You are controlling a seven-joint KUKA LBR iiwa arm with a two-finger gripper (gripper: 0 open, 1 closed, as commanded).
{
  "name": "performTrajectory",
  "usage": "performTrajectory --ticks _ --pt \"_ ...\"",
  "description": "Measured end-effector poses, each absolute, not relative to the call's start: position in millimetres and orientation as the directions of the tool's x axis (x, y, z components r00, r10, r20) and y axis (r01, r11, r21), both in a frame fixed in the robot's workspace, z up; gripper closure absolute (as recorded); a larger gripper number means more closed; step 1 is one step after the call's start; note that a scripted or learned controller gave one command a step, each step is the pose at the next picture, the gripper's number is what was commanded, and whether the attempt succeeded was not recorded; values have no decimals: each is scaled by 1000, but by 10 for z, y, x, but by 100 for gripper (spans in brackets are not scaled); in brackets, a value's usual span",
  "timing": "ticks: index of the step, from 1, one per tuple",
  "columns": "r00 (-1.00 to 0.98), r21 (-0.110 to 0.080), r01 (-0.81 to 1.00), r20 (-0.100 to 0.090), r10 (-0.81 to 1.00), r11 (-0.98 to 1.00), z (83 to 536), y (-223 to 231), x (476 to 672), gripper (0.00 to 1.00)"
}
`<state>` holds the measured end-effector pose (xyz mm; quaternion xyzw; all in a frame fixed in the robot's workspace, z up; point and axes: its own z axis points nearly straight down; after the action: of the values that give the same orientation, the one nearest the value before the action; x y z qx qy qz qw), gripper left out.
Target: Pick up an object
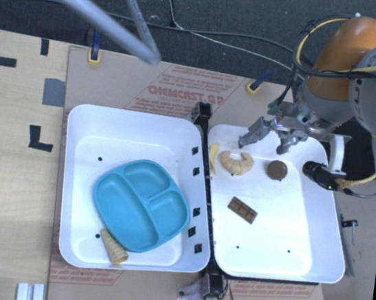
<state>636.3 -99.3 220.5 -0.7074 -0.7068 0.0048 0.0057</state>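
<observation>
The desk (7,155) is carrying two white bins side by side on a cardboard sheet. The left bin (84,124) is holding a blue divided plate (140,203) that is filling most of its floor, with a tan cone-shaped piece (113,247) lying at the plate's near edge, close to the bin's front-left corner. The right bin (298,251) is leaving its whole front half open. The arm (367,60) is reaching in from the right, its upper part cut off by the picture's edge. The hand (270,141) is hovering over the right bin's back edge with its fingers spread wide, holding nothing. A curled pastry (236,163) is lying near the back-left corner, a yellow sliver beside it partly hidden against the wall. A brown chocolate bar (242,209) is resting mid-bin, and a small brown ball (277,169) is sitting beside the pastry.
</observation>
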Motion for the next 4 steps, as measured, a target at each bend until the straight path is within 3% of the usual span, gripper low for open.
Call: performTrajectory --ticks 1,4 --pt "-2 -2 1000 0 1000 2 2284 -992 6390 0" --pt "-1 -4 1000 -3 1000 1 855 -937 6392 0"
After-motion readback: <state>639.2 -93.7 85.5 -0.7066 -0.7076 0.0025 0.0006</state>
